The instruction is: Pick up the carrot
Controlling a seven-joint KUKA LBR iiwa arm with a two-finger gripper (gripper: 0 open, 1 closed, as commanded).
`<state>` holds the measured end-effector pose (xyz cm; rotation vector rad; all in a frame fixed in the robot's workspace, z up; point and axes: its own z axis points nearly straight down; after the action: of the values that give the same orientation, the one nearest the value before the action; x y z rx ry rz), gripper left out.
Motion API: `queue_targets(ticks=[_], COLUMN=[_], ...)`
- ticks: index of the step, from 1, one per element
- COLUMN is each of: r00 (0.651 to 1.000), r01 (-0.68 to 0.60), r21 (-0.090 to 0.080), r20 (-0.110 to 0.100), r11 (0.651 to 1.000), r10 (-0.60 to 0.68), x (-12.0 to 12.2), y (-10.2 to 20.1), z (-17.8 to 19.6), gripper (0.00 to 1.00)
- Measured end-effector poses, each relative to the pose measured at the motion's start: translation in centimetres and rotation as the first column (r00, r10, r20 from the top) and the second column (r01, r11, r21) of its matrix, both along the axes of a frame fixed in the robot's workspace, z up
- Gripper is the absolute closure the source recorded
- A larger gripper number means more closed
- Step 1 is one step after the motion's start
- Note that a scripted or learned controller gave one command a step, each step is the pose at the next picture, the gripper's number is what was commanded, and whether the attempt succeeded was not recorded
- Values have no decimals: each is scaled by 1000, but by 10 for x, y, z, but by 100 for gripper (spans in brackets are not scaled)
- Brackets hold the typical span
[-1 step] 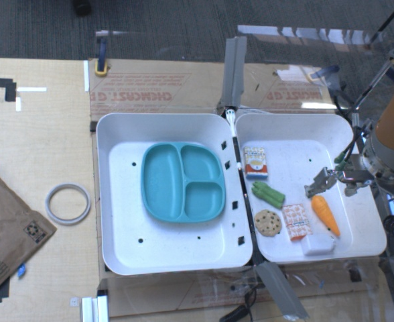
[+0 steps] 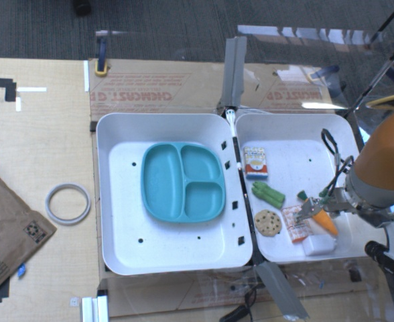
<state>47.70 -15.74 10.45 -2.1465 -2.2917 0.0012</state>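
Below, wooden bench (image 2: 36, 133), grey carpet (image 2: 183, 12) beyond.

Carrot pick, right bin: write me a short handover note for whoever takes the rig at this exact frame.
Gripper: down in the right bin at the carrot's green end; finger state unreadable from this view.
Carrot: lying near the bin's right side, beside a small packet and above a white block. It looks to be resting on the bin floor, not lifted.
Others: cookie, green vegetable, small carton. Teal divided plate in the left bin.
Done: approach to the carrot.
Left: confirm the grasp, then lift.
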Motion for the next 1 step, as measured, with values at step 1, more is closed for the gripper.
queue_targets(ticks=[1], r00=[1000], r01=[5], r21=[-1], r20=[1], r11=[1000], r10=[-5], x=[0], y=[-1], z=[10], gripper=[100])
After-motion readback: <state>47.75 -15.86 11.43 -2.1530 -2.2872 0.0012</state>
